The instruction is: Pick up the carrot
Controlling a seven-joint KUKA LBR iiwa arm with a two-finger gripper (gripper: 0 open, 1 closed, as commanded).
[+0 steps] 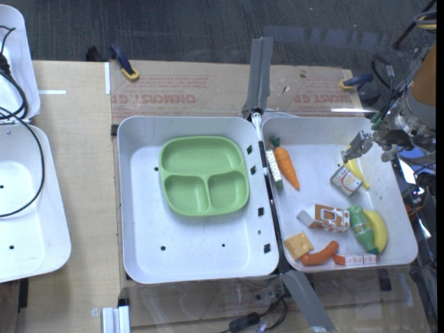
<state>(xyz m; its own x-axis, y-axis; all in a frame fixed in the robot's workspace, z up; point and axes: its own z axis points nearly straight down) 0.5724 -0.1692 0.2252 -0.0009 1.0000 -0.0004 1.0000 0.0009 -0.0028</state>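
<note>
The orange carrot (286, 167) with a green top lies in the right bin (316, 132), close to its left wall, leaf end pointing toward the back. My gripper (372, 148) hangs over the right side of that bin, well to the right of the carrot. Its fingers stand open with nothing between them, just above a small white carton (346, 180).
A green divided plate (205, 175) lies in the left bin (139, 207). The right bin also holds a banana (377, 229), a green bottle (359, 227), a brown-and-white carton (330, 217), a cracker (298, 245), a sausage (321, 254) and a small red box (354, 259).
</note>
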